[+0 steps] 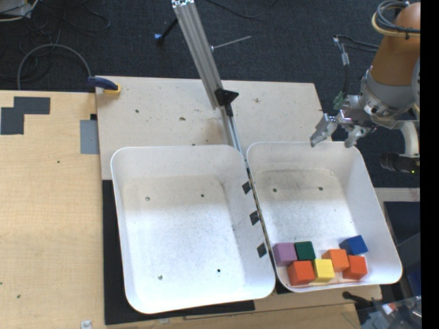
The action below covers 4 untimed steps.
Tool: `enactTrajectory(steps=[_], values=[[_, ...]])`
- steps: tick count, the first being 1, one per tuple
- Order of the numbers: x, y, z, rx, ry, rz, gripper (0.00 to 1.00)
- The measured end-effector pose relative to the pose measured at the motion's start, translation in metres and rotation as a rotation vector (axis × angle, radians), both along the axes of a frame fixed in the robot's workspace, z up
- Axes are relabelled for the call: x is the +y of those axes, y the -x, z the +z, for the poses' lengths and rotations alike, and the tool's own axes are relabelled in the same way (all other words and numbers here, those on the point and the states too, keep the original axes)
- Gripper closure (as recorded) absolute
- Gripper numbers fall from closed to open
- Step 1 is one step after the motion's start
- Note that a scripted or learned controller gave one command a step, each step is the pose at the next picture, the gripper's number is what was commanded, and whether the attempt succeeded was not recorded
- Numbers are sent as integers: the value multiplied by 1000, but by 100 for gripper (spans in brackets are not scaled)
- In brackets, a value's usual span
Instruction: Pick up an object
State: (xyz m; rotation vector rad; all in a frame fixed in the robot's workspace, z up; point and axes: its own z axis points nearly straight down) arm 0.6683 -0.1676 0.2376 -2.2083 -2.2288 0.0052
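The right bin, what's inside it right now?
The right bin holds a cluster of blocks at its near edge: purple, green, yellow, blue and three orange. Anything beneath them is covered.

The arm [394, 60] comes in as a fat rounded column, its upper part a warm orange, and below that a pale grey collar ringing the wrist. A loop of grey cable curls over the top of the orange section. Under the collar sits a darker, busier block of small parts, and out of it poke the light grey metal fingers [321, 134] of the gripper [337, 134].
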Motion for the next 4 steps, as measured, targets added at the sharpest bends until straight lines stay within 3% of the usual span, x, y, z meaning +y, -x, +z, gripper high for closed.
enactTrajectory(steps=[1, 2, 3, 4], values=[[-28, 51, 120, -12, 4, -11, 0], [40, 19, -13, 5, -3, -6, 0], [-5, 29, 79, -12, 4, -12, 0], [-20, 44, -36, 5, -1, -11, 0]])
